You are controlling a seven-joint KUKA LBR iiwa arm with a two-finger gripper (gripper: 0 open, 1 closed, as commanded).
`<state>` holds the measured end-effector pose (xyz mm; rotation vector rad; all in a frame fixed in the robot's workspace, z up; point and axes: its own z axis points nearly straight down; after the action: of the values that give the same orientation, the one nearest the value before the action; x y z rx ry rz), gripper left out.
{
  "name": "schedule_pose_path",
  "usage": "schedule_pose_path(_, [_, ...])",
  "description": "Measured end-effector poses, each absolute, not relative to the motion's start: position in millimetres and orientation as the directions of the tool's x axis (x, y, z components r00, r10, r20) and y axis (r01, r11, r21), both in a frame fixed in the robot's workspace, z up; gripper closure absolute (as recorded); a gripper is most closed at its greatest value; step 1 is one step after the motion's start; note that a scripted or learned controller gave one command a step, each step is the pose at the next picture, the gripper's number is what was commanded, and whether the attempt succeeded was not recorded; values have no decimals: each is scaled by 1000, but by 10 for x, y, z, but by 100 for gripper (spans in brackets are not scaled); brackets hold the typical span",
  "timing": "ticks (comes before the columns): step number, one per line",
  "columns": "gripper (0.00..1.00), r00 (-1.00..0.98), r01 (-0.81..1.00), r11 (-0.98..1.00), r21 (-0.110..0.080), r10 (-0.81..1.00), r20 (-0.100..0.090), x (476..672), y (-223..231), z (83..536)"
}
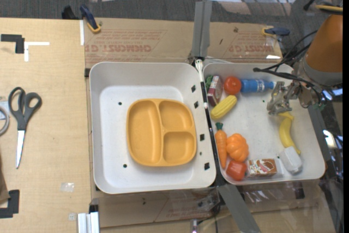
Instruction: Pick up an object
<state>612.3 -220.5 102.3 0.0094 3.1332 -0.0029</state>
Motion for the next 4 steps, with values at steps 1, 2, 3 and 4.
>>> schedule_pose_path(1, [0, -1000, 6, 1000, -2, 6, -8, 6124, -2203, 1023])
schedule_pose_path(2, [100, -1000, 4, 1000, -3, 4, -13, 6140, -2203, 1119])
schedule_pose_path(3, [0, -1000, 4, 1000, -3, 4, -13, 6140, -2201, 1118])
schedule_pose_path(4, [0, -995, 103, 995, 1, 103, -2, 6110, -2211, 915])
